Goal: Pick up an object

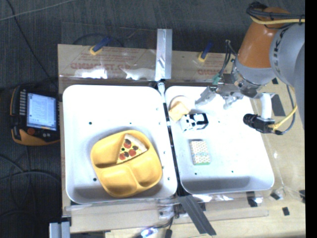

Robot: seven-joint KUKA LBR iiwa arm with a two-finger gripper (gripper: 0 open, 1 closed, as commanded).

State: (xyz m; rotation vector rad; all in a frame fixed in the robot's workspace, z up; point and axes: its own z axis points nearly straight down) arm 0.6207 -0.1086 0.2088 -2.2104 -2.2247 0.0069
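Dark carpet surrounds bench (69,53); pendant (35,114) at far left. 2 white bins: left bin (79,103) holds yellow divided dish (126,163) with toy pizza slice (131,148). Right bin (242,157): tan piece (177,108), black-white block (194,121), patterned card box (199,151). Gripper (220,97) hovers up-right of block, nothing between fingers; spread cannot tell. Block looks nearest target.

white bins (74,182): 2 | yellow divided plate (126,175): 1 | pizza slice (131,148): 1 | bread roll (177,108): 1 | black-and-white item (194,121): 1 | patterned sponge (200,151): 1
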